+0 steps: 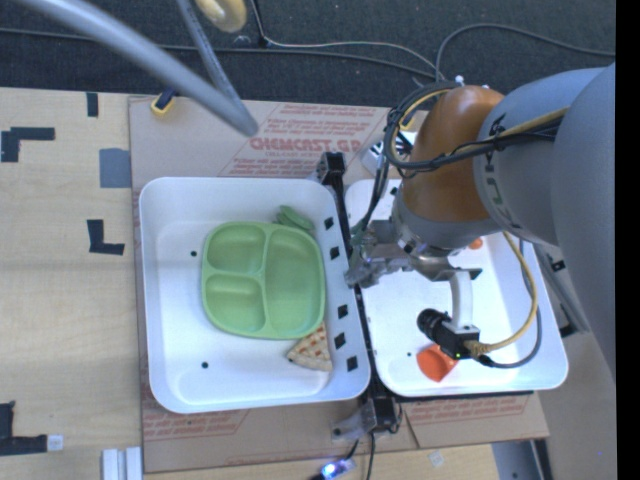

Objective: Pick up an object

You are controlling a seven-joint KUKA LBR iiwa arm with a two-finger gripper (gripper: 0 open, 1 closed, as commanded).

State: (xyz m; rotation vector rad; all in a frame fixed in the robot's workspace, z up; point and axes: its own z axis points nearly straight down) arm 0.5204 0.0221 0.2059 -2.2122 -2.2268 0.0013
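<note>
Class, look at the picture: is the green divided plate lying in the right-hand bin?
No. The green divided plate lies in the left bin.

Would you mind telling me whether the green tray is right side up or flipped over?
Right side up. The green tray lies flat in the left bin with its compartments facing up.

Even, bright overhead light is falling on the bench, washing the white bins [170, 298] close to overexposure, with faint soft shadows lying along their inner walls. A broad highlight is showing on the arm's orange band [450, 168]. The grey bar [120, 38] crossing the upper left is appearing blurred and out of focus. Overall sharpness is moderate, with slight graininess.
</note>
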